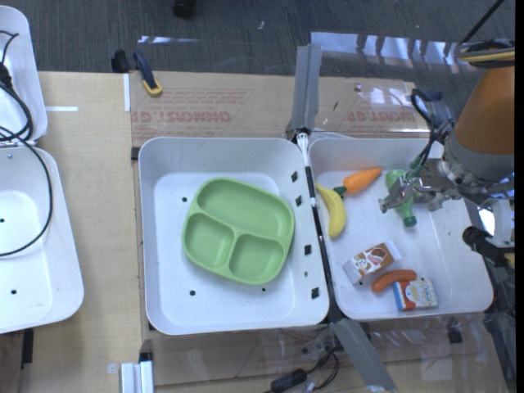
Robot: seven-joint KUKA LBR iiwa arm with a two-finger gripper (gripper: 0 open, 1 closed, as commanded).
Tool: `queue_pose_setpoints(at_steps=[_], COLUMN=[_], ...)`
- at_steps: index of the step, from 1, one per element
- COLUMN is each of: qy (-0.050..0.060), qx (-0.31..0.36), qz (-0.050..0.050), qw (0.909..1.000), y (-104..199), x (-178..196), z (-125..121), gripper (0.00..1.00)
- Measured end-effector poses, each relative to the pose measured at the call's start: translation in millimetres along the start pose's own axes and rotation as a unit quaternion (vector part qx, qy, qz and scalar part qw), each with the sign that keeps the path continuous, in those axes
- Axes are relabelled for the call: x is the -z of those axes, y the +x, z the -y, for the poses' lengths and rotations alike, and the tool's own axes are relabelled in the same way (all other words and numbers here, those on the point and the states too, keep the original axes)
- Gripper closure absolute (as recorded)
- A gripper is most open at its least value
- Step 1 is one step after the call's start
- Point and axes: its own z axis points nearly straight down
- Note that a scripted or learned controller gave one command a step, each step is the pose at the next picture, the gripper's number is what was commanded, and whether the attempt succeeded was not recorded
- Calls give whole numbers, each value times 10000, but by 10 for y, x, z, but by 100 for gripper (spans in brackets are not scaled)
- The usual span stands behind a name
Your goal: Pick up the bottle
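My hand (pixel 399 201) sat low over the green bottle (pixel 403 196) to grip it; whether it had closed, I couldn't tell.

The grey arm (pixel 483 150) with its orange band enters at the right of the frame, wrist bent leftward, end effector (pixel 401 196) low at centre right.
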Motion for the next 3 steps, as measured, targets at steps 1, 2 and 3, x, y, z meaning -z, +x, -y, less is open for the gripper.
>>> queue_pose_setpoints(at_steps=[1, 2, 3], qy=[-3, -9, -9], qx=[-395, -984, -985], qz=[-2, 3, 3], qw=[9992, 9951, 9951], y=[25, -178, -179], x=[144, -999, -999], z=[463, 100, 100], gripper=[0, 0, 0])
